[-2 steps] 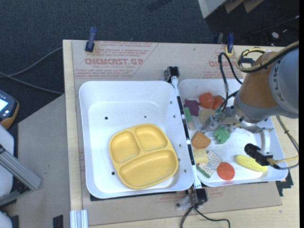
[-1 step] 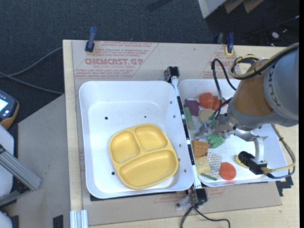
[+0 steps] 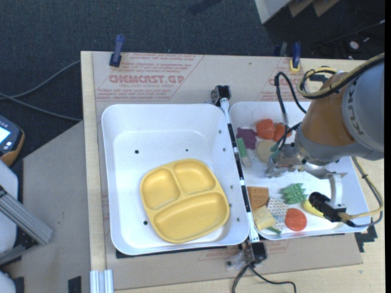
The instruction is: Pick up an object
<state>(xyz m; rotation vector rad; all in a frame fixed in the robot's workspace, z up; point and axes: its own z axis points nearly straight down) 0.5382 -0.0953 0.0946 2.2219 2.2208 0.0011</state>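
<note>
The right white bin (image 3: 360,217) holds several toy foods. My gripper (image 3: 274,165) hangs low over the bin's middle, just below a beige round piece (image 3: 265,149). An orange-red piece (image 3: 266,127) and a purple piece (image 3: 247,135) lie toward the bin's far left. Closer to the front are a green leafy piece (image 3: 294,192), a red tomato (image 3: 296,219), a brown cracker (image 3: 258,195) and a yellow wedge (image 3: 263,218). Nothing shows in the gripper's grasp.
The left white bin (image 3: 122,127) holds a yellow divided plate (image 3: 183,199). A black divider rail (image 3: 235,154) runs between the bins. The grey arm with its orange band (image 3: 327,124) covers the right bin's far right part.
</note>
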